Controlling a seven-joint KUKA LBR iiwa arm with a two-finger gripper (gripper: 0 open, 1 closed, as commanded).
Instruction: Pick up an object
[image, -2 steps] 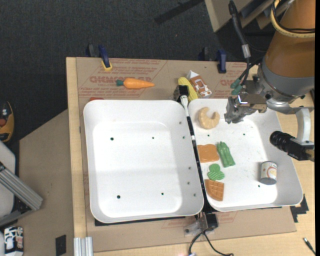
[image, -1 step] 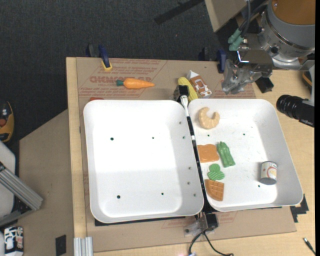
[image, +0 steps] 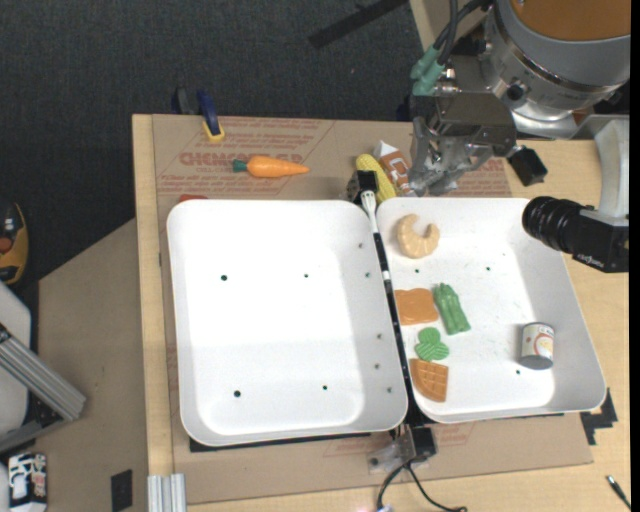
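Croissant (image: 418, 238) lies in the right-hand bin (image: 500, 295) near its far rim, just short of the gripper (image: 438, 178), and you cannot tell whether that gripper is released or clenched.

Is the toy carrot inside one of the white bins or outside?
Outside. The carrot lies on the brown board behind the left bin, apart from its rim.

carrot (image: 272, 168): on cardboard (image: 330, 140) | clamp (image: 210, 118): cardboard's far edge
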